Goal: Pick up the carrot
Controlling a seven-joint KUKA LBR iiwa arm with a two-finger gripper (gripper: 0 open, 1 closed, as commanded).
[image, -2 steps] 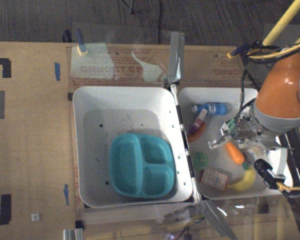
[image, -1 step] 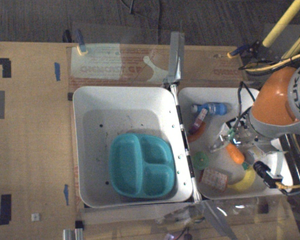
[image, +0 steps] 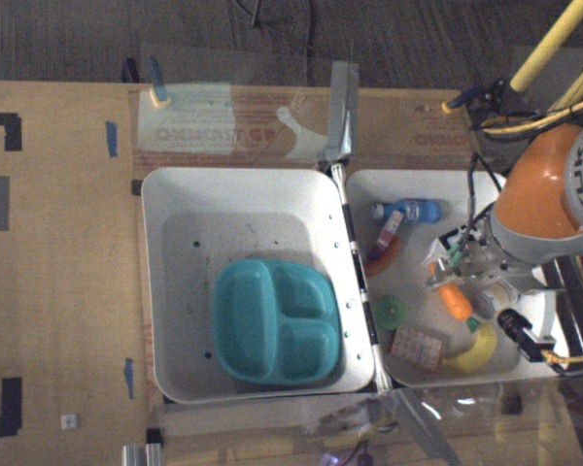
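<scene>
The carrot (image: 456,302), short and orange, lies in the right bin (image: 408,184) near its middle, tilted from upper left to lower right. My gripper (image: 460,272) hangs right over the carrot's upper end, under the grey wrist and the orange band. The gripper's body covers the spot where it meets the carrot, so I cannot tell whether it touches it.
In the right bin, a yellow banana (image: 476,349) and a patterned packet (image: 417,347) lie below the carrot. A green round piece (image: 389,311), a red item (image: 383,249) and a blue-capped bottle (image: 410,211) lie to its left. The left bin (image: 175,202) holds a teal divided plate (image: 275,322).
</scene>
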